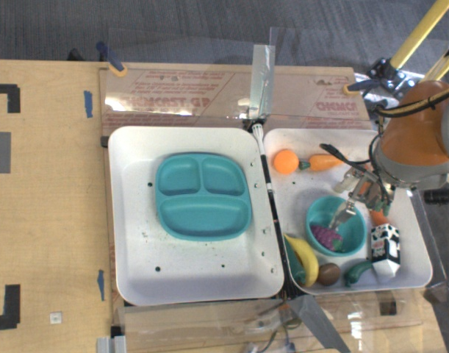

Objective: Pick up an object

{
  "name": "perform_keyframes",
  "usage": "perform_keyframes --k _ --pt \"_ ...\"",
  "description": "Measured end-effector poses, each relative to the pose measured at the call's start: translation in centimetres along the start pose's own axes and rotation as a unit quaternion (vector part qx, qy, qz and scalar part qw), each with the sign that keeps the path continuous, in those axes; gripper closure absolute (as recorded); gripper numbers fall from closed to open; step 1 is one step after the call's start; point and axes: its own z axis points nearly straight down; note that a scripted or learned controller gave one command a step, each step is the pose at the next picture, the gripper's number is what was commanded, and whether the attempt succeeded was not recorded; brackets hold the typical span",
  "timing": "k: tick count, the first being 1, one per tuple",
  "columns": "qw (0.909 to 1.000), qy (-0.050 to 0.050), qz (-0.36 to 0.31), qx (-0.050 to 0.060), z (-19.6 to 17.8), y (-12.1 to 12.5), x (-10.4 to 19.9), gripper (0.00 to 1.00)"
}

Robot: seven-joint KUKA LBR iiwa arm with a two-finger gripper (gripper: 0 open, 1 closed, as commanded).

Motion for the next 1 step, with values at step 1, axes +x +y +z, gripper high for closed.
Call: perform_keyframes --k 1 --pt "0.9994 0.007 -0.032 0.005 0.01 5.44 -3.34 0.00"
